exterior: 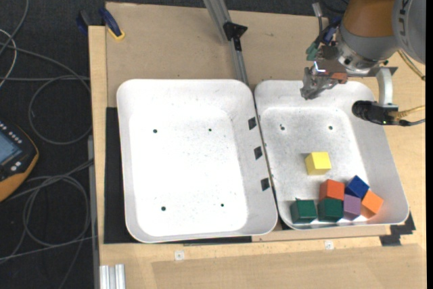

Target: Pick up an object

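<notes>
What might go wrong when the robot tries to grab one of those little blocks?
The claw sits at the far edge of the right white bin, away from every block, so it may close on nothing. The green, red, purple, blue and orange cubes are crowded in the near corner; reaching there could knock neighbours. The lone yellow cube looks easier.

A yellow cube (317,162) lies alone in the right bin (284,145), well below the pincer (312,88). Farther from it, clustered at the bin's near edge: two green cubes (316,210), red (331,189), purple (352,204), blue (357,185), orange (371,202).
</notes>
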`<state>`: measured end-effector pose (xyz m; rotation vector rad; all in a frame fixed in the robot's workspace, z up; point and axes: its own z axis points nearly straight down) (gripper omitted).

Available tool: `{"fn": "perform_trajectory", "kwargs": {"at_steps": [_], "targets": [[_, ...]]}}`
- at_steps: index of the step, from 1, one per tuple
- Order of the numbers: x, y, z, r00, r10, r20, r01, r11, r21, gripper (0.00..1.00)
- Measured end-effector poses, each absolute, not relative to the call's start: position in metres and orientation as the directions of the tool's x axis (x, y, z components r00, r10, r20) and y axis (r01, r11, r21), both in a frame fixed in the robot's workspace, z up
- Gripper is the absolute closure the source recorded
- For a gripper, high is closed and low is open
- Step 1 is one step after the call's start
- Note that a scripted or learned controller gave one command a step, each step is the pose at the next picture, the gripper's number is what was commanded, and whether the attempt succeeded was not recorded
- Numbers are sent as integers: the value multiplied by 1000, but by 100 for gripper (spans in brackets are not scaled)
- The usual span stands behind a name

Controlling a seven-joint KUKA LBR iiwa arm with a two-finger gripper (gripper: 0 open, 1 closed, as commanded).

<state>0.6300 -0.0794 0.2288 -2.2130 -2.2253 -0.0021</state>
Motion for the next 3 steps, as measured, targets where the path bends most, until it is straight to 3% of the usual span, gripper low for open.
{"fn": "perform_trajectory", "kwargs": {"at_steps": [1, 3], "targets": [[599, -34, 223, -5, 1000, 3, 1000, 5, -4, 100], [564, 61, 238, -7, 1000, 3, 1000, 7, -2, 100]]}}
